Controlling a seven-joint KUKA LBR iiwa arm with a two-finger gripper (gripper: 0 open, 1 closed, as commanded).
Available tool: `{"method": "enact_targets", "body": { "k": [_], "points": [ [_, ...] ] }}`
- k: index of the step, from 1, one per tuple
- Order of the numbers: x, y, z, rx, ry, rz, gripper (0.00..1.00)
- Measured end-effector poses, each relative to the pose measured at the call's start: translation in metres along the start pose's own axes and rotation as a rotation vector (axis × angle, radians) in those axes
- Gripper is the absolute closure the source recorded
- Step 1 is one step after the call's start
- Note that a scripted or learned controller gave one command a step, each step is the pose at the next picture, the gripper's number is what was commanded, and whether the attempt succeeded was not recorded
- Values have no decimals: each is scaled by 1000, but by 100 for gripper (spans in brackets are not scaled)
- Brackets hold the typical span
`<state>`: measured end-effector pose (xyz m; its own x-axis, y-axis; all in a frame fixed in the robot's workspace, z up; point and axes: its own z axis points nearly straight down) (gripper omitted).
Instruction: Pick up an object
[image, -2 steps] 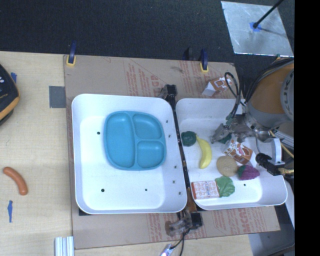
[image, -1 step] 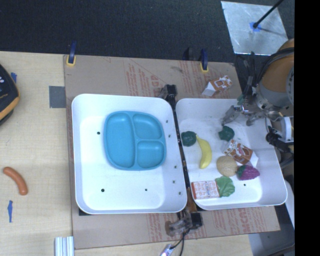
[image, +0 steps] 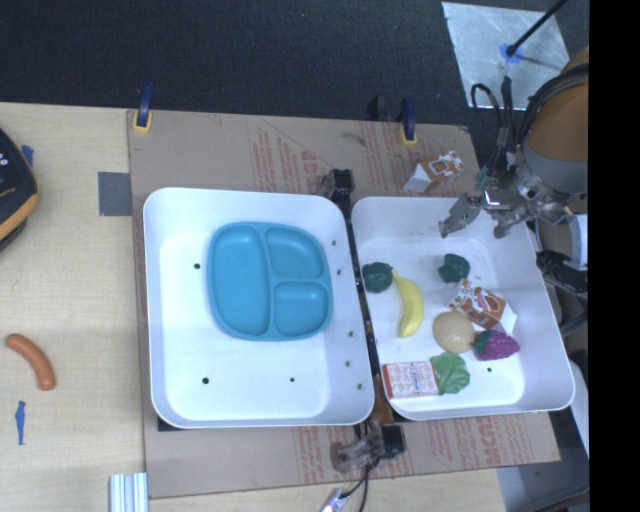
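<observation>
Over the far edge of the right bin (image: 530, 395), the metal gripper (image: 482, 215) hangs with its two thin fingers spread wide, pinching nothing. Below it lie smooth plastic toy foods: a curved yellow banana (image: 408, 305), a knobbly dark green piece (image: 454, 267), a round pale potato (image: 452, 331) and a crinkly printed packet (image: 480, 303). Left of them, the other bin (image: 180, 400) carries a glossy blue divided plate (image: 268, 279).

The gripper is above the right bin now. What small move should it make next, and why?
Probably move down and slightly left toward the dark green round toy. The open gripper hovers at the right white bin's upper edge, holding nothing, and that toy lies nearest and apart from other things.
</observation>
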<state>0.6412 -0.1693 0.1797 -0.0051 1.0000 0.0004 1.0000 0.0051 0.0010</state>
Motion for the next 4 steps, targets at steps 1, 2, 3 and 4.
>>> {"method": "enact_targets", "body": {
  "k": [1,2,3,4],
  "points": [
    [-13,15,59,6,-1,-1,0],
    [-4,-25,70,6,-1,1,0],
    [-5,-25,58,6,-2,-1,100],
    [14,4,48,2,0,1,100]
  ]
}}
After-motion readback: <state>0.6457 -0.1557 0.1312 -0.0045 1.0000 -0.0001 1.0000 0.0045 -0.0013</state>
